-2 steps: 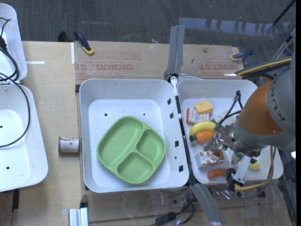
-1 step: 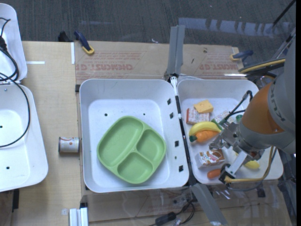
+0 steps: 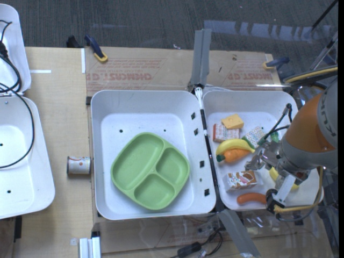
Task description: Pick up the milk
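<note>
Right bin [image 3: 215,160]: gripper [image 3: 257,162] hangs just right of milk [image 3: 240,180], above it in frame; carton lies tilted, long axis left-right; finger spread unclear, can't tell.

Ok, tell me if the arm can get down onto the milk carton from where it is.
Probably yes. The milk carton lies uncovered in the right bin, beside the gripper; the sausage and carrot sit close but apart.

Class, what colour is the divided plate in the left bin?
Light green plate, seen plainly in the camera view.
</note>
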`<state>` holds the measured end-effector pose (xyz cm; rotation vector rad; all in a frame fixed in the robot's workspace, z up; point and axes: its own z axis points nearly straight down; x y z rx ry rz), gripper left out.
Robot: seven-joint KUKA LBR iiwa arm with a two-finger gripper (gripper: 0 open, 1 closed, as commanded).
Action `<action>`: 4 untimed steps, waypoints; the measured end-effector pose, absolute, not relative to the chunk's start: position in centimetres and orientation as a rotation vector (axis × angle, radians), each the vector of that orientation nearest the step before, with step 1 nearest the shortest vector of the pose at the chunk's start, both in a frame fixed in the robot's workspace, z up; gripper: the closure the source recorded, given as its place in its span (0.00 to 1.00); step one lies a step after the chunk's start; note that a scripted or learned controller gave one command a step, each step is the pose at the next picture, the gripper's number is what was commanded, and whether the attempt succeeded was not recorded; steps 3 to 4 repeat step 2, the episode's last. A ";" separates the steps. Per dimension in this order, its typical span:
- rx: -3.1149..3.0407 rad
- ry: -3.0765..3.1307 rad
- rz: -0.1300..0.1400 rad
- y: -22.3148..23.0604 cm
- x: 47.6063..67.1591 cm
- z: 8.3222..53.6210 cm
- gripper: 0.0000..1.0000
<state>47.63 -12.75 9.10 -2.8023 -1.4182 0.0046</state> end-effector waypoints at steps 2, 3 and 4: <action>-2.843 -1.335 0.006 -6.5 47.7 19.1 1.00; -2.843 -1.335 0.006 -6.5 47.7 19.1 1.00; -2.843 -1.335 0.006 -6.5 47.7 19.1 1.00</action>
